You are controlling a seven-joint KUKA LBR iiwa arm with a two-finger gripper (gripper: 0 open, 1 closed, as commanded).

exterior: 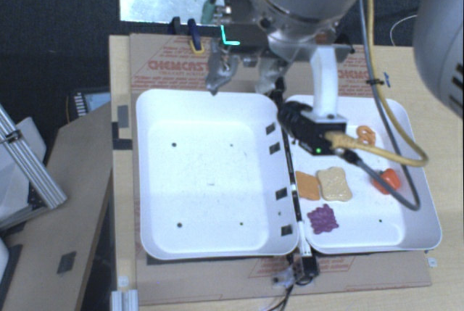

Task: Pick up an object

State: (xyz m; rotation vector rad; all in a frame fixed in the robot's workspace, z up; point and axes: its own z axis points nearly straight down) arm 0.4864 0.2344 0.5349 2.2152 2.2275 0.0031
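My gripper [245,83] hangs over the far rim between the two bins, under the grey and orange wrist. Its fingers [217,77] stand apart, so it is open, and nothing shows between them. The small objects lie in the right bin [417,230]: an orange flat piece [308,186], a beige bread-like piece [336,184] touching it, a purple grape cluster [322,218] nearer the front, a red-orange lump [390,179] and an orange pretzel shape [366,134]. All of them sit to the right of and nearer than the gripper.
The left bin [145,157] lies just in front of the gripper. A black unit [310,130] with a yellow cable [399,154] and a white post [325,85] hangs over the right bin's far left part. Cardboard [167,63] lies under both bins.
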